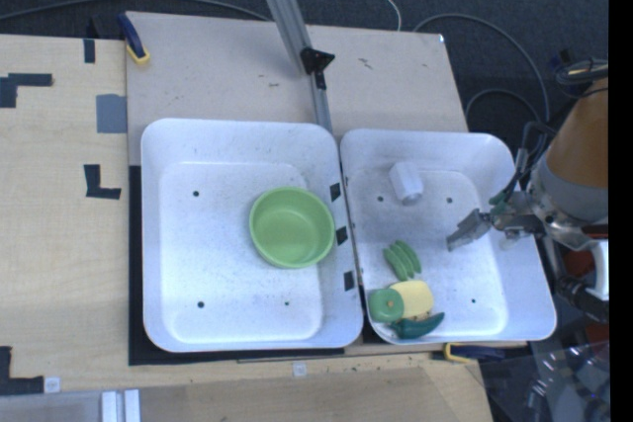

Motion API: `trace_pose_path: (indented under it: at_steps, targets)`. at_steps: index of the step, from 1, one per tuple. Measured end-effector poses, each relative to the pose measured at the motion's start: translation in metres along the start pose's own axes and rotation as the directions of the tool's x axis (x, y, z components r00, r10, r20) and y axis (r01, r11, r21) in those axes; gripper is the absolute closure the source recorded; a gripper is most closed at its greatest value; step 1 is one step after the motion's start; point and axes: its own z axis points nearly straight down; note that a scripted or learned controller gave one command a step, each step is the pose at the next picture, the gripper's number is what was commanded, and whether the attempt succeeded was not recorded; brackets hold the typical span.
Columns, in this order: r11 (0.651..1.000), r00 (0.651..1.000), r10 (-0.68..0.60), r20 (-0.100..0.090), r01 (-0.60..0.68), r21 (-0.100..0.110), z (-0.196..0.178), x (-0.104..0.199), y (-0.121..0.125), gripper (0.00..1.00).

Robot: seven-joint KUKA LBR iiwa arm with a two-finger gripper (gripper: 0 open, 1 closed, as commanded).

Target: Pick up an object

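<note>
The right bin (495, 153) holds a small white cup (406, 181) near its back, a green ridged piece (402, 259) in the middle, and a yellow and green toy (406, 301) with a dark green piece (421, 324) at the front left corner. A green bowl (291, 227) sits in the left bin (178, 153). My gripper (465, 233) hangs over the right side of the right bin, right of the green ridged piece, with nothing visibly in it.
A grey metal pole (282, 0) slants across the bench behind the bins, ending at a black clamp (316, 61). Cables (475, 25) lie on the dark floor beyond. The arm's orange band (584, 143) is at the right edge.
</note>
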Motion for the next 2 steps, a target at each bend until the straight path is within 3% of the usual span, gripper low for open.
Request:
trace_pose_path:
  at_steps: [2]
  targets:
    - [1.0,1.0,0.001,0.0,-0.001,0.001,0.092,-0.007,0.002,0.0]
